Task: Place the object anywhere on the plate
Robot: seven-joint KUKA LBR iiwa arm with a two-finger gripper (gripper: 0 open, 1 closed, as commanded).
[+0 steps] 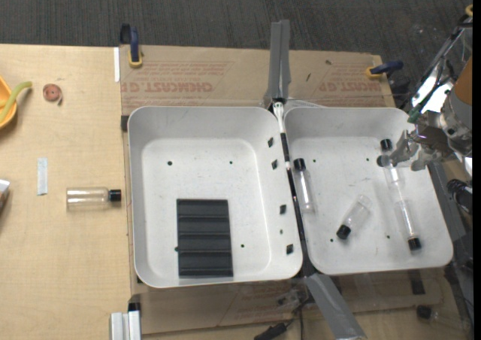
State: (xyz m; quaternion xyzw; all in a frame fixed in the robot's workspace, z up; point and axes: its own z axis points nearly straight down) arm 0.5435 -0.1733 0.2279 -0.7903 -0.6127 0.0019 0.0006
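Nearest the camera, black ridged plate (204, 238) lying bare in the left bin (150, 180); likely still the pick stage, nothing set down there yet. Across the divider in the right bin (331, 256), long clear tube (400, 207), short vial (353, 219) and wall-side tube (304, 184) all loose, so next move probably a descent, a firm grasp, then a carry leftward over the divider. Farther back at the right edge, end effector (406, 152) low over the long tube's upper end, arm slanting in from the right; spread or pressed together: cannot tell.
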